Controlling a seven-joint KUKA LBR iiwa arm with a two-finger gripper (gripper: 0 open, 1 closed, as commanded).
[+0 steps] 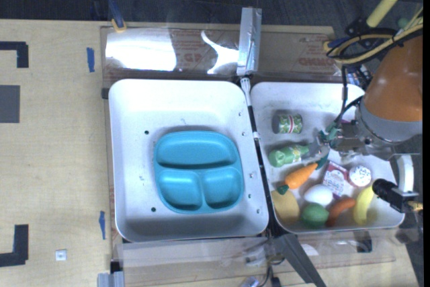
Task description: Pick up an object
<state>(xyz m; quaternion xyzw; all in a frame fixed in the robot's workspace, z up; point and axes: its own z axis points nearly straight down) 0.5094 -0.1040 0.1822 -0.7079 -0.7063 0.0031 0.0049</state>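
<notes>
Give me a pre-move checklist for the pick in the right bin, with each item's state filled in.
1. Objects available in right bin: ok; green can, carrot, white egg, banana.
2. Gripper over right bin: ok.
3. Finger opening: cannot tell.
4. Object between fingers: cannot tell.
5. Target separated from neighbours: not ok; items near the front wall lie crowded together.
6. Blue tray in left bin, away from the pick: ok.

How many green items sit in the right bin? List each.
3: a green can near the back, a green bottle lying below it, a green ball at the front. Others may be hidden under the arm.
</notes>
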